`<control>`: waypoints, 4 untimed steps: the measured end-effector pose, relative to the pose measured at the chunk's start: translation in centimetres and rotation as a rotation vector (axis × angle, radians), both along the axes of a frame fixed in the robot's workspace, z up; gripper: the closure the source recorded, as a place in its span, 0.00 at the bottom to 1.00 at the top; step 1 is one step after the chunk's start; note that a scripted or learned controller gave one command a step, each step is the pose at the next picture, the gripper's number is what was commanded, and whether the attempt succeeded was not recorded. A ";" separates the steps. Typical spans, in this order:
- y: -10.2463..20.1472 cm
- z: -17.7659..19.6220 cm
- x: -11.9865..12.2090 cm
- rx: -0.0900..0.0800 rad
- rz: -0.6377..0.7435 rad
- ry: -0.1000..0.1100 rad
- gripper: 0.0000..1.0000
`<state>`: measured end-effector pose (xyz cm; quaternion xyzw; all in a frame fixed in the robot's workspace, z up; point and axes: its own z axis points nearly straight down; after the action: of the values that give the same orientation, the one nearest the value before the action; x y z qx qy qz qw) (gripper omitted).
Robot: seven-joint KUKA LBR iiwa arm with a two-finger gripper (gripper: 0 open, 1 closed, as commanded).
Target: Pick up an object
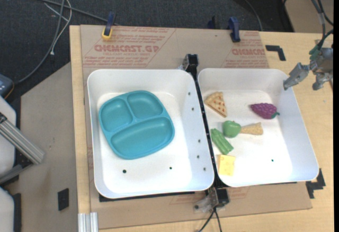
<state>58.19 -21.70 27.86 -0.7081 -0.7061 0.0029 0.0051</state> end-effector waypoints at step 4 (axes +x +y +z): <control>1.6 -16.1 -0.9 0.001 0.004 -0.004 0.00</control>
<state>57.29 -20.09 11.74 -0.7068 -0.7074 0.0012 0.0038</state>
